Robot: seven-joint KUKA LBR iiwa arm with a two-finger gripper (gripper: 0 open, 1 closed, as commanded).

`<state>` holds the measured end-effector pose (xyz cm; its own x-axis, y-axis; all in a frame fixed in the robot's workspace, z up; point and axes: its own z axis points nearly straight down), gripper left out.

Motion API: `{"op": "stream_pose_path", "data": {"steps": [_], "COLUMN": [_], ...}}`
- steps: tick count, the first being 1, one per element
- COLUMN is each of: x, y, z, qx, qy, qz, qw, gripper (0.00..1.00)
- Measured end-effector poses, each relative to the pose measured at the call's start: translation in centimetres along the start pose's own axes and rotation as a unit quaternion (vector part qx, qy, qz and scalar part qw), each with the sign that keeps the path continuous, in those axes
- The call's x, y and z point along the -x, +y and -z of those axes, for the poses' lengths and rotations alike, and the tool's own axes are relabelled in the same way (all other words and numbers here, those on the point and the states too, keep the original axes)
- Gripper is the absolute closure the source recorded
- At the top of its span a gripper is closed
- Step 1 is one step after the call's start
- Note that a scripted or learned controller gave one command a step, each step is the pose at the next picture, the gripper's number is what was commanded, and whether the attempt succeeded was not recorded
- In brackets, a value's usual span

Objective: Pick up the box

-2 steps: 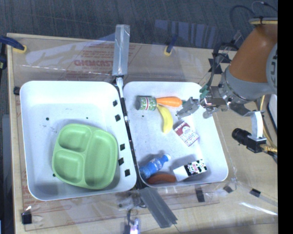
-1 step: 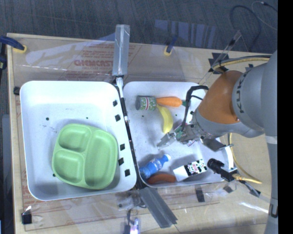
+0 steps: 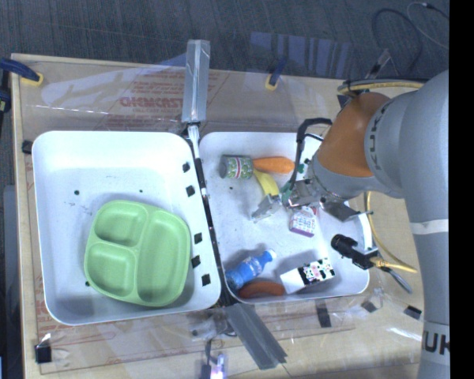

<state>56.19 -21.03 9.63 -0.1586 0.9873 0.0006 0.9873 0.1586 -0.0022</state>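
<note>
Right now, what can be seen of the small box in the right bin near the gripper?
The box is small, pale lilac-white with pinkish printing, seemingly cardboard. It lies flat and slightly skewed on the floor of the right bin, mid-right, just below the gripper. Its top edge sits under the gripper's body, so contact cannot be judged. The banana lies up-left of it, apart; the black-and-white carton lies below it, apart.

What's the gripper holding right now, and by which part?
Cannot be told. The gripper is low in the right bin, beside the small pink-and-white box and the banana; no object visibly sits between its fingers.
</note>
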Motion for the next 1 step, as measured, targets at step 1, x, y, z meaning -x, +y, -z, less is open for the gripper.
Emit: {"op": "stream_pose_path", "data": {"steps": [1], "x": [0.27], "y": [1.64], "z": [8.56], "qx": [0.000], "qy": [0.000], "qz": [-0.011], "qw": [0.9999], "gripper": [0.00]}}
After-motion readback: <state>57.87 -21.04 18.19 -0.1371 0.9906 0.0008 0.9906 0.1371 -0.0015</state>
